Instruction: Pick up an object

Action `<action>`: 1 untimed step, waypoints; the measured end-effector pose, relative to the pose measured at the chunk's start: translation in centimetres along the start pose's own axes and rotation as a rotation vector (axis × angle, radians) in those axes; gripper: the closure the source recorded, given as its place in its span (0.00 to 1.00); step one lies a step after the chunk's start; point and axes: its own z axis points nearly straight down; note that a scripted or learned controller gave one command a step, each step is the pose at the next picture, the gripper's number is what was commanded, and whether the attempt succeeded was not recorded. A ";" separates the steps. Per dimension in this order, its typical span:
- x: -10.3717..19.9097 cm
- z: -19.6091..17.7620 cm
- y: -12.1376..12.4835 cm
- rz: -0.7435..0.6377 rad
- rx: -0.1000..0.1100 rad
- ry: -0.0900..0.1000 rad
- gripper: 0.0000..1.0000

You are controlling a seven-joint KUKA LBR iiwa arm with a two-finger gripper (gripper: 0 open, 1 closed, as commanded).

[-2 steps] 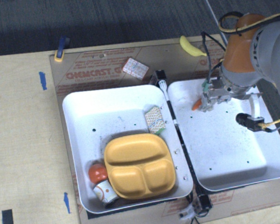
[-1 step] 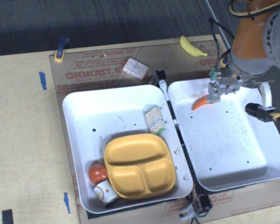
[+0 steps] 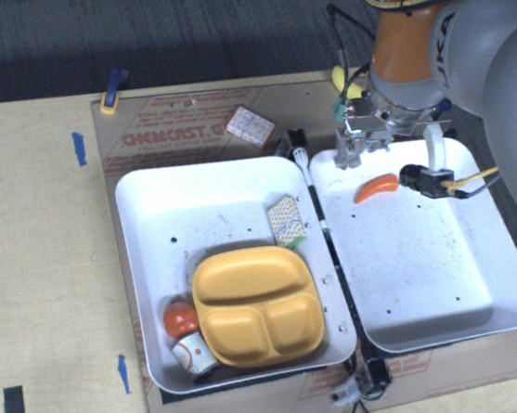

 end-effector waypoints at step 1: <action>2.3 -3.3 -8.8 0.002 0.006 0.001 1.00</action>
